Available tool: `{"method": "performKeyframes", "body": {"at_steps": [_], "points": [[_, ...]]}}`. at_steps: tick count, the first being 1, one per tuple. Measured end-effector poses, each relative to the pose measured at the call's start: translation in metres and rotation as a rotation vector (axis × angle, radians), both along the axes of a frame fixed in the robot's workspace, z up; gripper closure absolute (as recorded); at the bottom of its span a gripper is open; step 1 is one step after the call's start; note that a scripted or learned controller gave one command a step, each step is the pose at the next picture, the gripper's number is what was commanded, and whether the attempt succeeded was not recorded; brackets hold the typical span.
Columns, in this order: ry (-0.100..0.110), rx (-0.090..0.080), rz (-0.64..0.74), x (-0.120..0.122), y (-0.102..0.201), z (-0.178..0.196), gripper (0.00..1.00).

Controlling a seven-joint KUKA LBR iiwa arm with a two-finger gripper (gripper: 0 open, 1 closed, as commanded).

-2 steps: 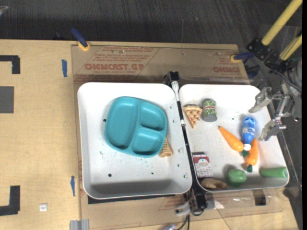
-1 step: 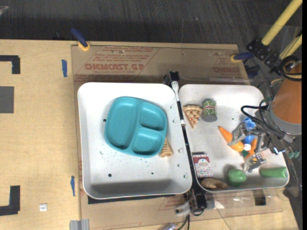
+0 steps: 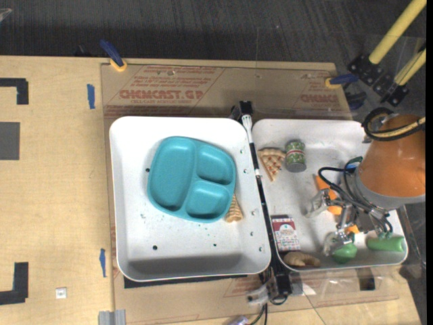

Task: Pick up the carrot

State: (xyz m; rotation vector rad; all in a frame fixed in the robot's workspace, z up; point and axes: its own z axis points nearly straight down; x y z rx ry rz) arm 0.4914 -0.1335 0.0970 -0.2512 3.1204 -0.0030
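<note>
Bins sit side by side: the left bin (image 3: 128, 181) bears a teal divided plate (image 3: 191, 179), with bare floor at its lower left. In the right bin (image 3: 308, 128), the carrot (image 3: 329, 200) lies just upper left of the gripper (image 3: 346, 227), touching it; I cannot tell the jaws' spread. Green vegetables (image 3: 385, 244) crowd the lower right rim.

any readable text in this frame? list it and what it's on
"CHEMCAST GP": red print on the brown sheet behind the left bin, repeated in rows; smaller lines around it are too blurred to read.
"CHEMC...": same print behind the right bin, cut short.
Small carton in the right bin: red and white label, too small to read.
Can: green label, unreadable.
</note>
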Motion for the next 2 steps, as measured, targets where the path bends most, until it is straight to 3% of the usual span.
{"method": "performKeyframes", "body": {"at_steps": [1,2], "points": [[-0.004,0.004,-0.404,0.036,0.03,-0.006,0.0],[-0.018,0.004,-0.401,0.041,0.031,0.007,1.0]]}}
